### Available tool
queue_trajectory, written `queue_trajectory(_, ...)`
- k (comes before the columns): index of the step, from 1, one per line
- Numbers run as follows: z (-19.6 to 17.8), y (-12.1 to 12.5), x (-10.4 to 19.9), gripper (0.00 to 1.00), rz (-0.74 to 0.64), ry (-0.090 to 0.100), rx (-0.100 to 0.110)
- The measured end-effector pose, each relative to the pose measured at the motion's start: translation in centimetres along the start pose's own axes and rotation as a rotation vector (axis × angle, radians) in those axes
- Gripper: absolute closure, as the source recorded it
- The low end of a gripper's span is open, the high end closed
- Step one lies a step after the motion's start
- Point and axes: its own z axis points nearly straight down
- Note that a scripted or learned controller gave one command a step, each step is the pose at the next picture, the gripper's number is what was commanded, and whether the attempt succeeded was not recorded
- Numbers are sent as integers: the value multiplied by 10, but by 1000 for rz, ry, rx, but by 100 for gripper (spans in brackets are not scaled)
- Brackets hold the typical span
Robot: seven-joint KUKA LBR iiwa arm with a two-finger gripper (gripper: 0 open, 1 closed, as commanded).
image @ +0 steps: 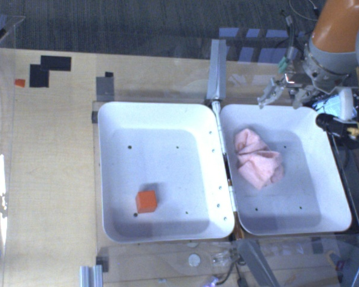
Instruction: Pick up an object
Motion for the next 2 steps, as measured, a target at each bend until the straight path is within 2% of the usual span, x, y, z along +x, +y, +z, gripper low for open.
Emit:
queue_trajectory(1, 75, -48, -28, 0, 29, 0, 0)
queue_trajectory(2, 180, -67, -87, 0, -25, -1, -2)
